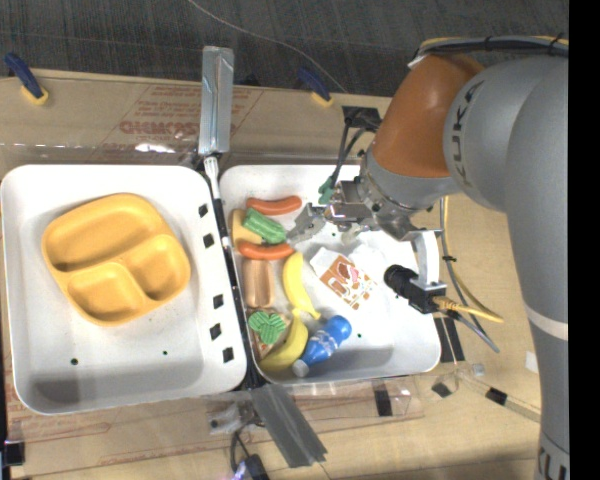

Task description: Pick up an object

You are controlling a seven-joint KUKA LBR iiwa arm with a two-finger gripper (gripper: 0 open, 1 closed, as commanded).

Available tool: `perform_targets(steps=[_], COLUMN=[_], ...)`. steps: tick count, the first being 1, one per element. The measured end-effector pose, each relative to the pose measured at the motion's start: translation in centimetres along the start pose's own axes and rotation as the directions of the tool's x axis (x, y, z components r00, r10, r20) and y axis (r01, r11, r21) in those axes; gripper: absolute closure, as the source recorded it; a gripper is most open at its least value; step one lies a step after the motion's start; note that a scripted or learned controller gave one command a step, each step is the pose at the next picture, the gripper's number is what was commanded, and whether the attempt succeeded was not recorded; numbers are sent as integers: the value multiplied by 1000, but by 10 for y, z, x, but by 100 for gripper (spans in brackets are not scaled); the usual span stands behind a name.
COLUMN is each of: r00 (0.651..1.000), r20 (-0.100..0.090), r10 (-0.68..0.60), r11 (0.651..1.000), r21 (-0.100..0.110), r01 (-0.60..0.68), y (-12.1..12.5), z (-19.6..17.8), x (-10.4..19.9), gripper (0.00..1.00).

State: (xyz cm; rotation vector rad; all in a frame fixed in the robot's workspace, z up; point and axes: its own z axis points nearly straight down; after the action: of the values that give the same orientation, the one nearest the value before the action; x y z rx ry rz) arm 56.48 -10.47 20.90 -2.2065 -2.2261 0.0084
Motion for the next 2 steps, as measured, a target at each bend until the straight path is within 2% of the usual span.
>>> perform_targets(steps=[1,2], r00=[914,923], r20=[1,0], r10=[407,385], r11=[914,923], r21=[2,3], r01=[-407,-385], y=[49,22], z=[77,91], x=[-25,14], gripper=[0,0])
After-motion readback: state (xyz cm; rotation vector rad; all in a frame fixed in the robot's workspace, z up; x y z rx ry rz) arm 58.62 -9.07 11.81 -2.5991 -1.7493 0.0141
